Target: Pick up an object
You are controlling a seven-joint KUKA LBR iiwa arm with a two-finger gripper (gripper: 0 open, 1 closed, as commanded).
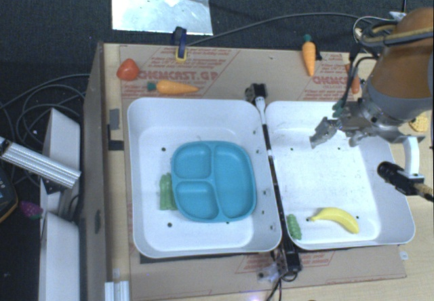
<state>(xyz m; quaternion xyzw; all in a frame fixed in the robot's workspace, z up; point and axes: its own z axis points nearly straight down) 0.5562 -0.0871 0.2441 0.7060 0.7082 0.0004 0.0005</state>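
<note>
altogether one banana (333, 218), two carrots (175, 87), one blue tray (213, 180); pincer (337, 131) spread, holding nothing.

The left bin (146, 157) holds a divided plate (212, 181) at its middle, with a pea pod (165, 192) touching the plate's left edge; the right bin (393, 225) holds a banana (333, 218) near its front edge and another pod (293, 226) in its front left corner; behind the bins, on the bench (230, 66), lie two carrots (175, 88) (309, 57) and a tomato (127, 70).
</note>
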